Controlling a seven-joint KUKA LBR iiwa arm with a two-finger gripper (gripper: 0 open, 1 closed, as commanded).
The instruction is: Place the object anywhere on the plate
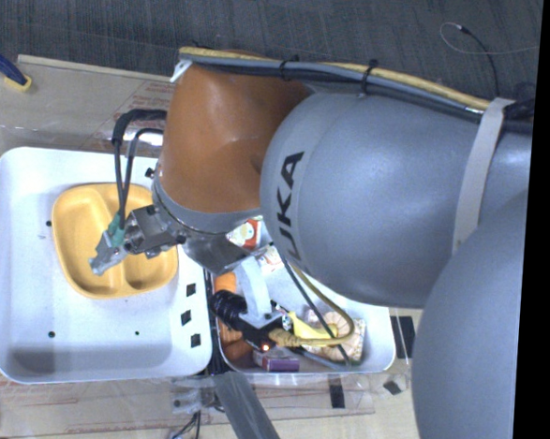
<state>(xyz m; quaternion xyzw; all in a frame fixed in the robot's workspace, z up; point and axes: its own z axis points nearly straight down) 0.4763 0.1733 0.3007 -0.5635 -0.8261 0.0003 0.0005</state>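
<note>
At the near edge of the bench, the lower rim of the left shallow white plastic bin (21,360) is seen, and beside it, under the arm, the right white bin (378,362) is crowded with a jumble of small items: a yellow curved piece (309,331), a purple block (279,362) and other bits too hidden to be named. Further in, a yellow moulded plastic plate with two shallow compartments (78,219) is lying in the left bin, towards its far side. Over the plate's right-hand part the two-finger gripper (108,249) is poised, carried by the grey arm with its orange band (215,135), which fills the far and right part of the view. Something small and greenish-grey is seen at the gripper's tip, but whether this is the object or part of the tool cannot be told, and whether the tip is spread or pressed together cannot be told either. The task's object therefore cannot be located with certainty; it may be at the tip above the plate, or it may be lying among the clutter of the right bin. The main risk is judged to be a release with nothing carried, should the pick have failed. If something is carried, it could be dropped onto the plate's raised rim or ridge and could roll off into the bin.
</note>
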